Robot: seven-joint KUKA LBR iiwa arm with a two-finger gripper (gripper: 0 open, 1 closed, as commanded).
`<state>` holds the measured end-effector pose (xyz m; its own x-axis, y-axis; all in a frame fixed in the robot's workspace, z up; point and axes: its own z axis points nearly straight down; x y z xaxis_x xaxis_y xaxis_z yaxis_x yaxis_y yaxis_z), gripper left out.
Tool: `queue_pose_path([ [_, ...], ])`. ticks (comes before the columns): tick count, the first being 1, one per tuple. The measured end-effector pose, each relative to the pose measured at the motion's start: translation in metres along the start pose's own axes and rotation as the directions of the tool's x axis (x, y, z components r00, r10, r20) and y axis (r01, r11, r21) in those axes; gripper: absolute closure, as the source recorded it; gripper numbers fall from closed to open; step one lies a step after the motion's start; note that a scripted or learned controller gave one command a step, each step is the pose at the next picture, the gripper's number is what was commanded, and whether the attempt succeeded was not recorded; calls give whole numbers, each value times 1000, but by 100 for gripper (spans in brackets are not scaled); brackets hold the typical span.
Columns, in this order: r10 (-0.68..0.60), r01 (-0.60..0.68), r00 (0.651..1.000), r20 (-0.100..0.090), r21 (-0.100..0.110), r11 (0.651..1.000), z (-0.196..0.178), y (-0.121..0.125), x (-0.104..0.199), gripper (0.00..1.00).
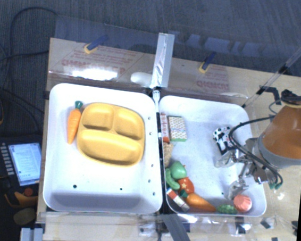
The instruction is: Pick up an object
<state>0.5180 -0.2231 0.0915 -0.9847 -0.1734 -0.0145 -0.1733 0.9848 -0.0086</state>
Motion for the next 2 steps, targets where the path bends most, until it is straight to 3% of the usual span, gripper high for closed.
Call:
queue_pose_path([
  [1, -173, 173, 985, -3, -2, 985, 2, -13, -61, 0],
  [2, -349, 349, 937, -1, -3, 937, 2, -9, -62, 0],
])
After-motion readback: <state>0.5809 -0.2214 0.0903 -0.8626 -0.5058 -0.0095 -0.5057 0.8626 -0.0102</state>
